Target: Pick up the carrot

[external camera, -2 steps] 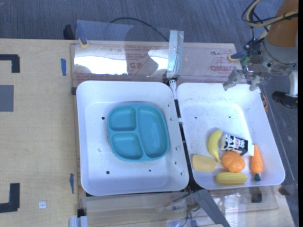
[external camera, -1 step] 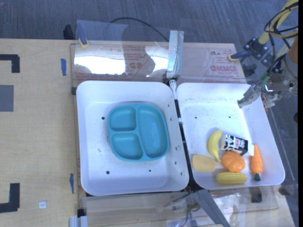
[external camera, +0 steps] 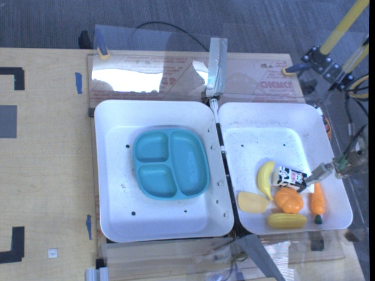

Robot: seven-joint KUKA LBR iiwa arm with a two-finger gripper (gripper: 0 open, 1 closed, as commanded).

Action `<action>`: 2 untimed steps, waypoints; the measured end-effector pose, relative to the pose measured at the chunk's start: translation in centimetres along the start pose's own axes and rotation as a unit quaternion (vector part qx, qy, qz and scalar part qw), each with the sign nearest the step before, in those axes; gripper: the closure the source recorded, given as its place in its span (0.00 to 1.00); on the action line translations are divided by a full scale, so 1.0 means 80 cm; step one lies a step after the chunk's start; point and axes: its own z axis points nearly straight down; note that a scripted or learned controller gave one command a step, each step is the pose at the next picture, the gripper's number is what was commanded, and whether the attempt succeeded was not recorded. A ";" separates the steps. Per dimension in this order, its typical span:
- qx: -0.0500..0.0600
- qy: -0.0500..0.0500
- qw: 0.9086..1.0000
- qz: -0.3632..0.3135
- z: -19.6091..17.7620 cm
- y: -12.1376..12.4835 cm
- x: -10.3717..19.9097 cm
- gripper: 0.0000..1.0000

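The carrot (external camera: 317, 200) is a small orange piece with a dark green tip at its near end. It lies lengthwise in the right bin (external camera: 258, 117), close to that bin's right wall and near the front right corner. An orange round fruit (external camera: 289, 201) sits just to its left, a small gap apart. Nothing covers the carrot.
Around the carrot lie a yellow banana (external camera: 266, 179), a black-and-white carton (external camera: 291, 177), a pale yellow flat piece (external camera: 252, 202) and a yellow oblong piece (external camera: 286, 220). A thin grey bar (external camera: 320, 172) slants in over the right wall. The left bin (external camera: 111, 157) holds a blue divided plate (external camera: 171, 163).
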 end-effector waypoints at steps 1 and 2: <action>-0.007 0.004 1.000 0.030 0.099 0.003 0.002 0.00; -0.007 -0.001 0.999 0.033 0.089 0.000 -0.003 1.00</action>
